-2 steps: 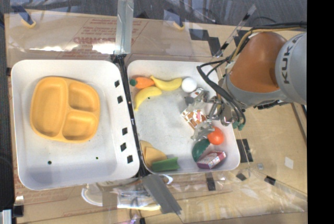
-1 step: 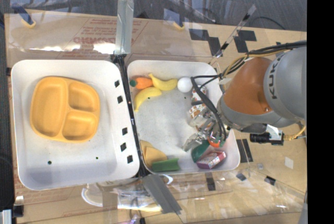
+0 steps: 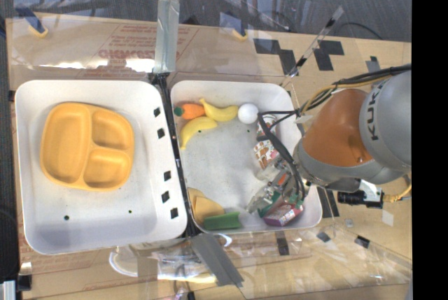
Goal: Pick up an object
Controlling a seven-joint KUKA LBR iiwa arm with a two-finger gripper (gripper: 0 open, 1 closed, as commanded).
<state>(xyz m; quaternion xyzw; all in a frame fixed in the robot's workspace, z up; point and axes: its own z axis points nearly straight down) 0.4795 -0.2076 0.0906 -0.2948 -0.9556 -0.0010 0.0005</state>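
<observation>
Claw (image 3: 278,188): low in right bin's (image 3: 224,89) near corner among wrappers; grip cannot be told.
Right bin: two bananas (image 3: 199,127), white ball (image 3: 247,113), green block (image 3: 221,220).
Left bin (image 3: 42,222): yellow tray (image 3: 87,145).

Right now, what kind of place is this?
Probably a robot lab: a grey arm reaches over two white bins, toy bananas lie in one, and tape holds things down.

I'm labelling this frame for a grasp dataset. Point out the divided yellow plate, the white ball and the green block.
Divided yellow plate (image 3: 87,145): camera view, centre ridge between compartments.
White ball (image 3: 248,113): camera view, middle of the ball.
Green block (image 3: 221,221): camera view, middle of its top face.
</observation>
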